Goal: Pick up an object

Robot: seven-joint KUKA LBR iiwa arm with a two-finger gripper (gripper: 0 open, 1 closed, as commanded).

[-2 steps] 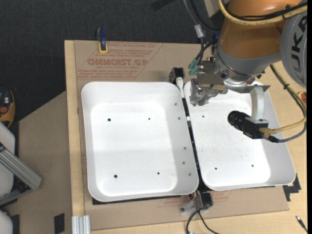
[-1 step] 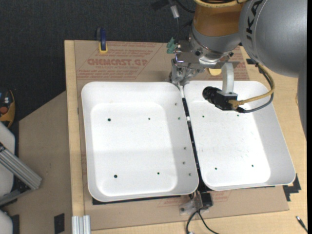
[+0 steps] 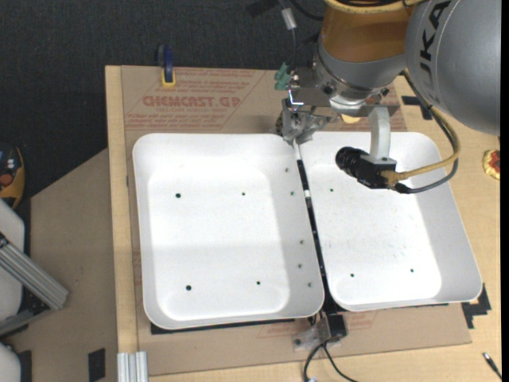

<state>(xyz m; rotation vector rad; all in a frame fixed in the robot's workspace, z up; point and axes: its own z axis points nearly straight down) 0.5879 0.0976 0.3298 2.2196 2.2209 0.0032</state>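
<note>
My gripper (image 3: 295,124) hangs at the far end of the seam between the two bins, over their back rims. It is small and metallic, under the grey wrist and the orange band (image 3: 362,10). The left bin (image 3: 159,213) shows a white floor with small black dots. The right bin (image 3: 429,237) shows the same. A black cylinder (image 3: 359,166) on a grey bracket, with a tan cable, juts from the wrist over the back of the right bin.
Both bins rest on a brown cardboard sheet (image 3: 199,94) with red lettering. A blue and yellow clamp (image 3: 166,64) sits at its back edge. A black connector with cables (image 3: 330,329) lies at the front of the seam. The arm's bulk covers the back right.
</note>
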